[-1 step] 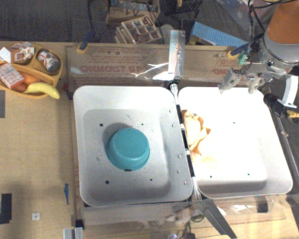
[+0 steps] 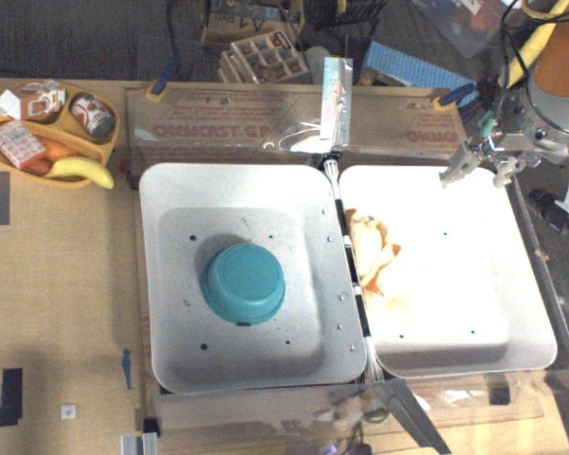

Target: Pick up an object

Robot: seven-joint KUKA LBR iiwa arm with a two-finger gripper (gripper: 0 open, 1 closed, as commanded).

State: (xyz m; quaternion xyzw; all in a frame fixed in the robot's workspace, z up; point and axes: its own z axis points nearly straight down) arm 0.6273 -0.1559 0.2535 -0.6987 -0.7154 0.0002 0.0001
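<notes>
At the upper right of the frame the pincer [image 2: 477, 166] hangs with its fingers apart over the right bin [image 2: 474, 349], likely staged to descend, while the teal bowl [image 2: 245, 282] sits upside down mid left bin [image 2: 171, 207].

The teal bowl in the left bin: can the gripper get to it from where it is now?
Probably yes. The teal bowl sits alone in the left bin, uncovered. The gripper is above the right bin's far corner, with open space between them.
</notes>
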